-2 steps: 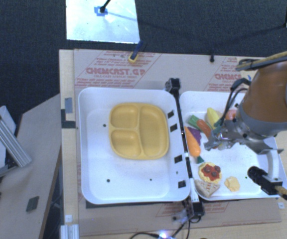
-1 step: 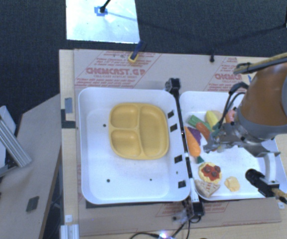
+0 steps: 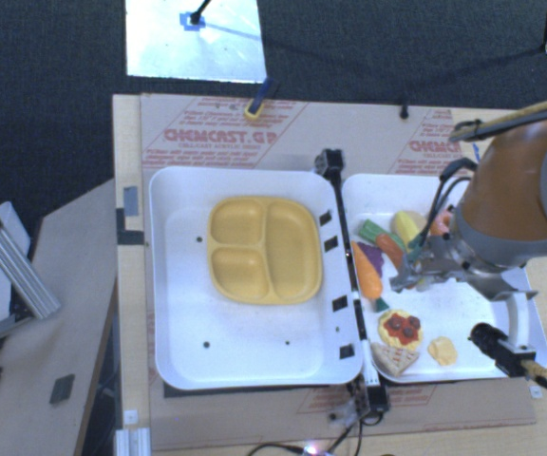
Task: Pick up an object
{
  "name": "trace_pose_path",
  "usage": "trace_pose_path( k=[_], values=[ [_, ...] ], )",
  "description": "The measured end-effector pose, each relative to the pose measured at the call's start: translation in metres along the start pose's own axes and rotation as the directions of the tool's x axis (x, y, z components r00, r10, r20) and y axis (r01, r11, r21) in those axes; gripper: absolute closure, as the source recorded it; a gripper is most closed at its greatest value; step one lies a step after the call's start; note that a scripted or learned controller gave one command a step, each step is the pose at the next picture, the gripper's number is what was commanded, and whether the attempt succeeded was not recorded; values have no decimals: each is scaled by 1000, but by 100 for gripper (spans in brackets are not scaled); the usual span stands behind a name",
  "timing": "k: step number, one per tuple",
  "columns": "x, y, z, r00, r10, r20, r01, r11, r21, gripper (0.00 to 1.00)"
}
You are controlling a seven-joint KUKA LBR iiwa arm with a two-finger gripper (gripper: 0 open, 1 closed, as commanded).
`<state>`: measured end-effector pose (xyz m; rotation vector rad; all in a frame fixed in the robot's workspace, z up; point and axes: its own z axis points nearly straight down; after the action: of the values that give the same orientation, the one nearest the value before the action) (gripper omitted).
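Gripper (image 3: 408, 275) low in right bin (image 3: 539, 335), over the toy food cluster: carrot (image 3: 368, 271), purple piece (image 3: 389, 253), yellow piece (image 3: 406, 224). Can't tell finger state from this angle. Nothing visibly held. Risk: items packed tight against the bin wall, so it may nudge a neighbour or close on nothing. Yellow tray (image 3: 262, 250) sits in left bin (image 3: 174, 350).

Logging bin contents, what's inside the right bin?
The right bin holds toy food: a carrot, a tart and a pale yellow piece. The arm covers part of it.
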<state>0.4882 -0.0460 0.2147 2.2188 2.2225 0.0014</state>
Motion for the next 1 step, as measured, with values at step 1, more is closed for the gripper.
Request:
trace_pose_path(
  k=[1],
  values=[
    [-2, 12, -8, 1000, -2, 0, 2, 1000, -1, 100]
  ],
)
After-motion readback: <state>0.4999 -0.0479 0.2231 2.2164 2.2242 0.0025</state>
